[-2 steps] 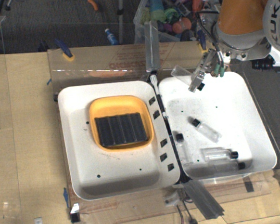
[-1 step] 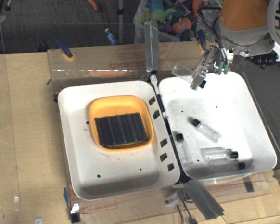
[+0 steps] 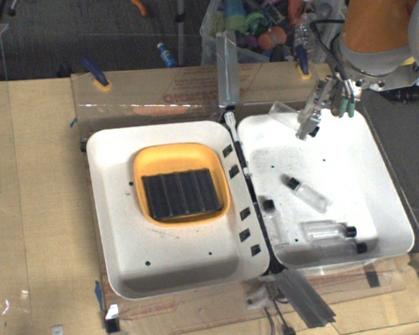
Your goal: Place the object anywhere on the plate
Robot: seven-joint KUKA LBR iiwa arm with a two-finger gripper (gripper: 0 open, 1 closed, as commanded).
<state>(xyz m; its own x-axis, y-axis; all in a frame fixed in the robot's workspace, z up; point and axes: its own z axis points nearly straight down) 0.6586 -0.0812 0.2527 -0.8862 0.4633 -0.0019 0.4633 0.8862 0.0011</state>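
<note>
Grey gripper (image 3: 309, 128) is hanging at the upper right, gripping nothing I can see, so it is needing to grab a clear bottle (image 3: 304, 191) for the orange plate (image 3: 177, 154).

The bench (image 3: 30, 184) carries two white bins touching side by side: the left bin (image 3: 123, 267) at 9 o'clock and the right bin (image 3: 384, 185) at 3 o'clock. A clear sheet (image 3: 153, 88) stands at 12 o'clock.
</note>
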